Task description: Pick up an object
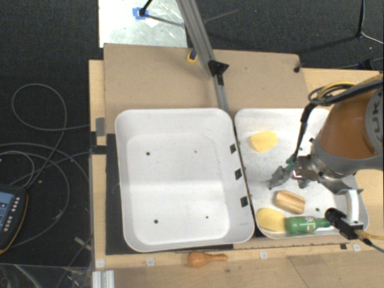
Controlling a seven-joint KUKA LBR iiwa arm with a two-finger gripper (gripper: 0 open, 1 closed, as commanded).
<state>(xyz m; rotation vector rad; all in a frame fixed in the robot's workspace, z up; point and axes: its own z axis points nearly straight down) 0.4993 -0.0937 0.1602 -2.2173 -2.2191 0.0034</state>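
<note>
Green bottle (307,224) & bread roll (290,201) just below gripper (287,177).

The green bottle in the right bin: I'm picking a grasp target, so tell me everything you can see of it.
The green plastic-looking bottle lies on its side along the near edge of the right white bin, neck pointing right toward a dark part of the arm. A pale label band shows around its body. Its base end touches or nearly touches a pale yellow rounded object; a tan bread-roll-shaped object lies just behind it. The gripper hovers behind the roll, not touching the bottle.
</note>
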